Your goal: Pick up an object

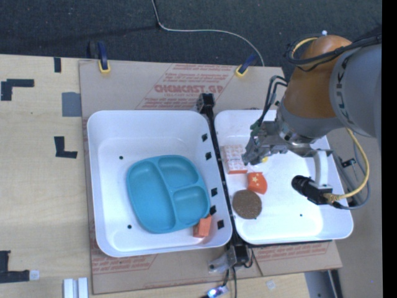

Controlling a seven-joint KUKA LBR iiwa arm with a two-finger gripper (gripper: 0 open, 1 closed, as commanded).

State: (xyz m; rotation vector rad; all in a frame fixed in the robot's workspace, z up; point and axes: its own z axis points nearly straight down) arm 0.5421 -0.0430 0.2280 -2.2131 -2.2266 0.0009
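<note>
Here the right bin (322, 225) carries the arm's gripper (255, 154) near its ten o'clock corner, beside a red-printed card (234, 159). Whether the gripper is open or closed cannot be told, and nothing shows in it. A brown disc (247, 204) lies at seven o'clock, and the red tomato-like piece (257, 182) sits just above it. A clean pick probably means centring over one piece, clear of its neighbour.

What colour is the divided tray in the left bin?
Light blue: the divided tray lies in the left bin, clearest in the camera view.
</note>
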